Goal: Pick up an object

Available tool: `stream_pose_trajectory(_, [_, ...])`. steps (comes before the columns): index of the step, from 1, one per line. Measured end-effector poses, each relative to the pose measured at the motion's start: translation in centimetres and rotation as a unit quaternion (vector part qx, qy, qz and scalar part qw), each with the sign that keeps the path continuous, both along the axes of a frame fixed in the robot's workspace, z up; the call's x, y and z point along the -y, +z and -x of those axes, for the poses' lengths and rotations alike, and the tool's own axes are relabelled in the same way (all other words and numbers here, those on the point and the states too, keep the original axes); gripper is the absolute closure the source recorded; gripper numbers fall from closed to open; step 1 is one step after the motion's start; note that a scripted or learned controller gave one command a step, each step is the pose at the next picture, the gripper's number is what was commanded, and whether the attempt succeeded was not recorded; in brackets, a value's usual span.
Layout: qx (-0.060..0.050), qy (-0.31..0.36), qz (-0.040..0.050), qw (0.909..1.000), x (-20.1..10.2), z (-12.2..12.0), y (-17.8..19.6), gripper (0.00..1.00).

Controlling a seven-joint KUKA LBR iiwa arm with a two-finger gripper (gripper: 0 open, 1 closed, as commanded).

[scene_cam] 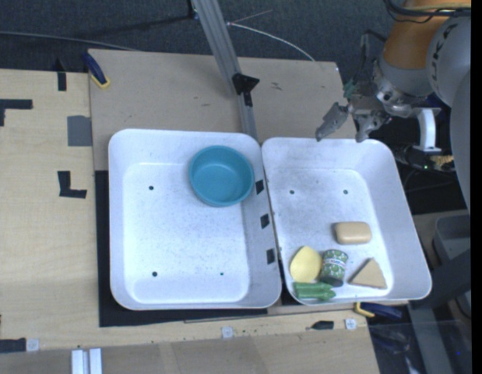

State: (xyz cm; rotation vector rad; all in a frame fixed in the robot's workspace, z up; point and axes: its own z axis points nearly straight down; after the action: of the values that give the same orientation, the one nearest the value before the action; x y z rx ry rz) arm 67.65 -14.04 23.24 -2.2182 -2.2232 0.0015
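Hand (343, 128) position: I hold it above the far rim of the right bin (396, 178), near the far-right corner of the bench (163, 92). Both fingers are spread apart with nothing between them, which suits an approach, not a carry.

Nearest candidates for pickup lie well apart from the hand, clustered at the near end of the same bin. A tan block (352, 232) sits alone, farthest from the near rim. Nearer, a yellow piece (305, 264), a dark green can (333, 267) and a tan wedge (369, 274) stand close together, with a green item (314, 291) just in front of them. I judge the tan block the easiest target because free space surrounds it.

The left bin (139, 232) holds a blue bowl (220, 175) at its far side.
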Motion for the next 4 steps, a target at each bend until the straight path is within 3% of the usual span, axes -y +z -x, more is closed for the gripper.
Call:
stream_pose_trajectory(2, [-0.003, 0.0, 0.0003, 1.0, -1.1, 0.3, -11.1, 0.0])
stream_pose_trajectory(3, [-0.001, 0.001, 0.0012, 1.0, -1.2, 0.4, -14.6, 0.0])
stream_pose_trajectory(4, [0.001, 0.001, 0.0017, 1.0, -1.2, 0.3, -13.3, 1.0])
